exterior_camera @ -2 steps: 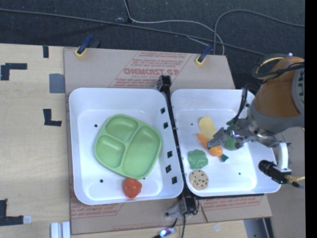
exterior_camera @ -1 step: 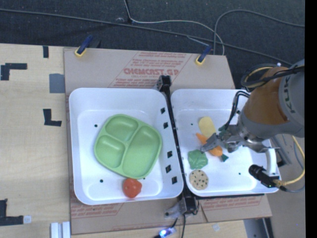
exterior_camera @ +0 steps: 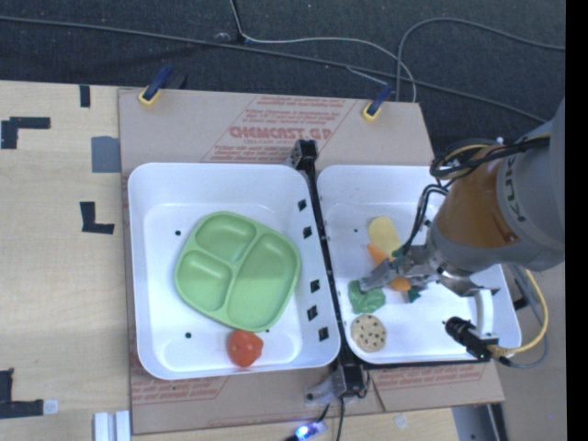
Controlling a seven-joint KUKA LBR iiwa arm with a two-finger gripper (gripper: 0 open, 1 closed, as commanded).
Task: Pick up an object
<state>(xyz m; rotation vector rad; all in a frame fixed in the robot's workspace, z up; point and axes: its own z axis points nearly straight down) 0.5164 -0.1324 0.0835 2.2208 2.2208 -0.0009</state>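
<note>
down at the table [exterior_camera: 55, 246]: two shallow white bins side by side on a cardboard sheet [exterior_camera: 276, 127], clipped at the far edge by two blue-and-yellow clamps [exterior_camera: 154, 85]. left bin [exterior_camera: 147, 246]: a green divided plate [exterior_camera: 239, 269], tilted diagonally, and just beside its near edge a small red-orange item [exterior_camera: 244, 347], maybe a tomato, close to the bin's near wall. right bin [exterior_camera: 418, 343]: a yellow piece [exterior_camera: 383, 232] toward the far side, an orange piece [exterior_camera: 378, 255] just below it, a green leafy lump [exterior_camera: 366, 295] near the divider, and a round speckled cookie [exterior_camera: 368, 333] just nearer the camera than the green lump. reaching in from the right, the grey arm [exterior_camera: 537, 191] with its orange band [exterior_camera: 473, 214], bent low over the right bin. end effector [exterior_camera: 393, 274] down among the orange and green pieces, right beside the green lump and a second bit of orange; fingers look narrow, but cannot tell from this slant whether anything sits between them, so no hold to report. dark cables [exterior_camera: 322, 39] across the grey floor beyond the table, black tape marks on the wood at the left.
</note>
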